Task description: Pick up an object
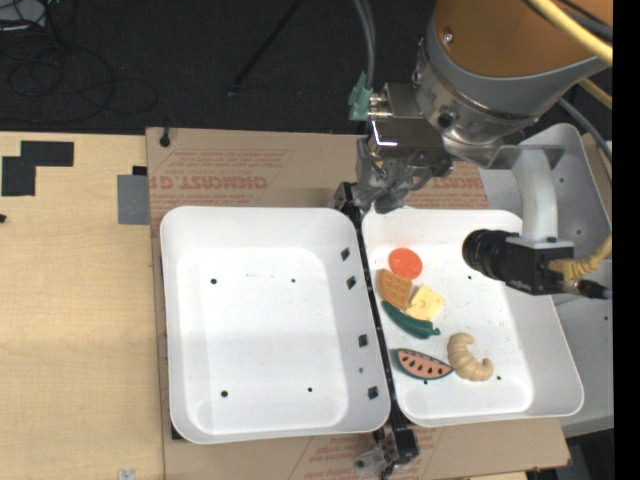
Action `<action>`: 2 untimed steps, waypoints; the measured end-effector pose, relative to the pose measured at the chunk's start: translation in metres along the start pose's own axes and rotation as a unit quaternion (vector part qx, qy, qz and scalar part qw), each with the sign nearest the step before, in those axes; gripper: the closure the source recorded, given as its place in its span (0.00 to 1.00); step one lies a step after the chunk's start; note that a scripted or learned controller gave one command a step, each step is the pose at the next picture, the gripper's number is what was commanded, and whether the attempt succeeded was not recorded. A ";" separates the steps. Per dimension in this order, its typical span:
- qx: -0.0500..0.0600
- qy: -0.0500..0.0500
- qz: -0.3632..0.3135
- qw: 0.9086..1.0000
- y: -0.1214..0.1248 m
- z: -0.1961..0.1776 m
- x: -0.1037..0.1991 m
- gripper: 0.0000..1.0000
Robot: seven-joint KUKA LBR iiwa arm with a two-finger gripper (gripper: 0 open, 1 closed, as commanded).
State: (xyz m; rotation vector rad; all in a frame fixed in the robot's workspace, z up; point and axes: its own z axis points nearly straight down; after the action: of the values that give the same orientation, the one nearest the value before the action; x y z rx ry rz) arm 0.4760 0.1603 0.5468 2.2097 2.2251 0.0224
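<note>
Leftmost, the table [70, 308] is showing bare pale wood with a few dark patches, and on it the left bin [190, 268] is sitting with nothing but small dark dots on its floor. Just beside it, touching along a shared edge, the right bin [540, 368] is carrying all the candidate objects, clustered toward its left half. An orange disc [405, 262] is lying nearest the far rim; below it a waffle-like piece [396, 289] is touching a yellow block [427, 302], with a dark green curved piece [408, 321] tucked under both. Nearer the camera a watermelon slice [424, 365] is lying with its long axis running roughly left to right, and a tan croissant [470, 357] is curling just beside it.

Above the far rim of the right bin, near the seam between the bins, the gripper [385, 193] is hanging from the grey and orange arm [500, 38]. Whether it is open or closed I cannot tell, since it is blurring into dark hardware there; nothing is visibly being held. Judging from this, every object is lying toward the camera from the gripper, the orange disc being the closest, so the coming move is likely calling for travel toward the near side and then down.
</note>
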 end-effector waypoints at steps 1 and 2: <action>0.009 -0.004 0.001 1.000 0.000 0.010 0.052 1.00; 0.011 -0.005 0.002 1.000 -0.001 0.059 0.084 1.00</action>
State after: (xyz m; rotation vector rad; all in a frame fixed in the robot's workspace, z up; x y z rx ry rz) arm 0.4755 0.2449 0.4883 2.2200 2.2275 -0.0145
